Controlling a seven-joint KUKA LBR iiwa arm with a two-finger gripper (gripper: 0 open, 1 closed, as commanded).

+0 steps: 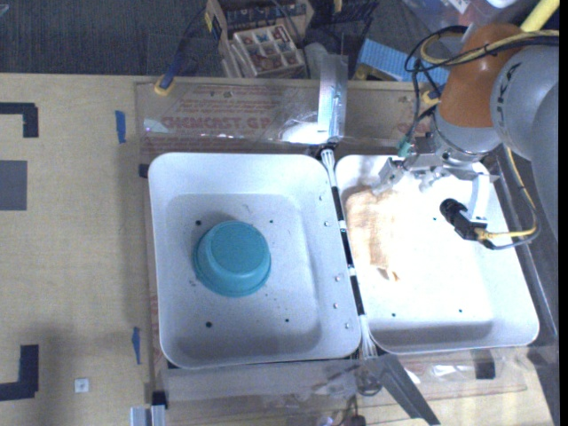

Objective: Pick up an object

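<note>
A teal bowl (232,256) sits upside down near the middle of the left bin (169,185). The gripper (417,169) hangs over the right bin's (497,327) far edge; glare hides its state, so I cannot tell.

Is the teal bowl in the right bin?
No, the teal bowl sits upside down in the left bin, while the gripper is over the right bin.

Red lettering runs across the clear plastic sheet (232,118) lying behind the two bins, but it is too blurred to read. The arm's grey casing (519,82) carries dark letters, seemingly part of "KUKA", only partly visible.
</note>
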